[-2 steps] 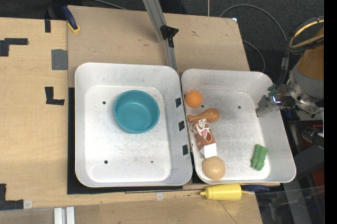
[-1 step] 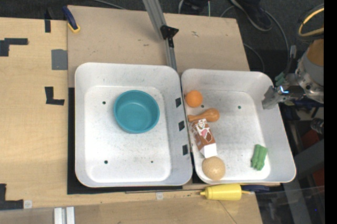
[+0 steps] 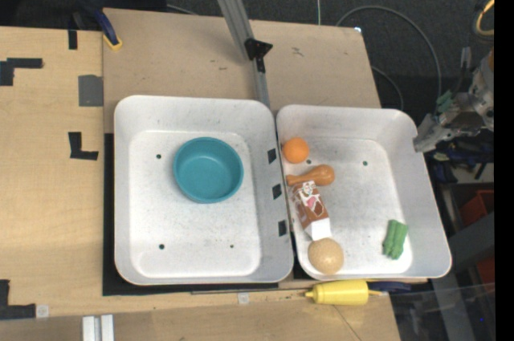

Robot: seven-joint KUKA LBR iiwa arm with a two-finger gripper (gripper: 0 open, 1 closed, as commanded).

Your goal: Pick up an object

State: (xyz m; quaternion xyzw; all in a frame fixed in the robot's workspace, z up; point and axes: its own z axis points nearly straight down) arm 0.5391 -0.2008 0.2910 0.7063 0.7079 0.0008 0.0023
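The tool waits at the right bin's three o'clock rim; its state I cannot tell. Best target: the small green plastic block at five o'clock, standing apart; descend squarely.

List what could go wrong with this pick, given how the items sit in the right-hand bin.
1. The orange ball, brown bottle-shaped item, packet and tan ball crowd the right bin's left wall, so the wall may block the pincer.
2. Both balls could roll away if nudged.
3. The green item lies near the right wall, leaving little clearance there.
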